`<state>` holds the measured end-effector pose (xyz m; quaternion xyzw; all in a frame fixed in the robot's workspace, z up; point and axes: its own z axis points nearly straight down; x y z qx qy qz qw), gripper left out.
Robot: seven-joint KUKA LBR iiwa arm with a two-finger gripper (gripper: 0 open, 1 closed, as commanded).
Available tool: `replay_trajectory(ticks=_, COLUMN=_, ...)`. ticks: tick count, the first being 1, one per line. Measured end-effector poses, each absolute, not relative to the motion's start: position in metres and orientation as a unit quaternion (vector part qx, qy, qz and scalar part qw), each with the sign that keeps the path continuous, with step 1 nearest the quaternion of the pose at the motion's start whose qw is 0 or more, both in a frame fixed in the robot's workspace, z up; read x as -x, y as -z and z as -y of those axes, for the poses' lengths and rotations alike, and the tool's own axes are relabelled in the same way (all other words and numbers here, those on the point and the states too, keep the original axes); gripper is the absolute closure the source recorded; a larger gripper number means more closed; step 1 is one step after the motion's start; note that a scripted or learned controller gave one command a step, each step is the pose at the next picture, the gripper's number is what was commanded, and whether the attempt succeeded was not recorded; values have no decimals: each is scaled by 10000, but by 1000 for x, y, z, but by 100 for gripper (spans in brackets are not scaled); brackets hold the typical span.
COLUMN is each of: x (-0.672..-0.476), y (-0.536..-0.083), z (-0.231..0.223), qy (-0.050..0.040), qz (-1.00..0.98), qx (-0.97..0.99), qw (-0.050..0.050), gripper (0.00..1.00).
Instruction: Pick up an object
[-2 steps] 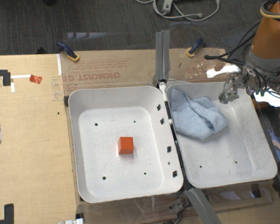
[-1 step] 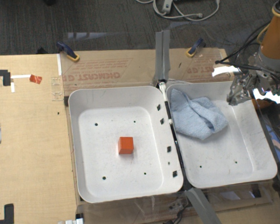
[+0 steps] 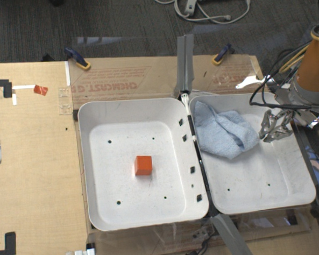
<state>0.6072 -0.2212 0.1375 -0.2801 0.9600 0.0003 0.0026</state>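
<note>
Orange cube (image 3: 143, 165) before you in the left bin (image 3: 96, 155), blue cloth (image 3: 223, 132) crumpled in the right bin (image 3: 292, 186), gripper (image 3: 274, 129) just beside the cloth, its grip seemingly empty, opening unclear.

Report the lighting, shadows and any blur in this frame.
Camera view: even, soft light; bins bright white without harsh glare; red block sharp, with a faint shadow at its base; blue cloth shows soft fold shading; a bright glare patch on the cardboard near the arm; gripper slightly soft, finger detail unclear.
</note>
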Motion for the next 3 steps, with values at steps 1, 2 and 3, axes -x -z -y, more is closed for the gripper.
replay_trajectory(ticks=1, x=-639, y=-182, z=219, qy=7, qz=-8986, qx=4387, qw=41, gripper=100)
replay_trajectory(ticks=2, x=-656, y=-184, z=221, qy=3, qz=-8238, qx=5669, qw=38, gripper=100)
replay_trajectory(ticks=3, x=-655, y=-184, z=221, qy=4, qz=-8237, qx=5670, qw=36, gripper=0)
